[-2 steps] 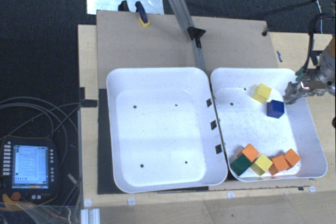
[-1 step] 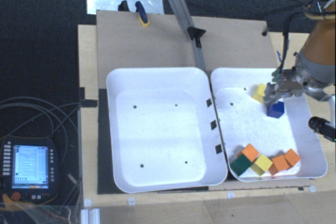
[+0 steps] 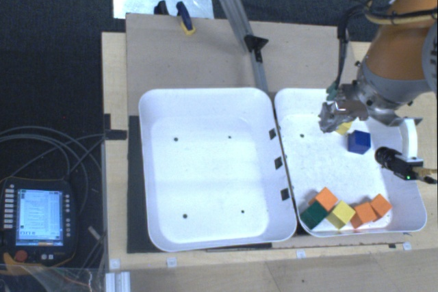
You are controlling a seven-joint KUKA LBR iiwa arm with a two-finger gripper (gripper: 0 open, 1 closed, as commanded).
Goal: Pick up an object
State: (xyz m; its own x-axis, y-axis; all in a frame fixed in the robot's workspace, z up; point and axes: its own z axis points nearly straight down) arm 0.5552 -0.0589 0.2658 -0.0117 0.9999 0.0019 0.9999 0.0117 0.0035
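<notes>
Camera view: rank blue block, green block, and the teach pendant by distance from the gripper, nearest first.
From the gripper, in the right bin's upper part:
1. blue block, just below and right of it, same bin.
2. green block, in the cluster at the right bin's near edge.
3. teach pendant, off the bench at far left.

We see the gripper (image 3: 334, 118) low over the right bin (image 3: 295, 113) near its far edge, a yellow block (image 3: 343, 126) just beside it and a blue cube (image 3: 358, 141) close by. Orange, green and yellow blocks (image 3: 340, 210) cluster along the bin's near edge.
</notes>
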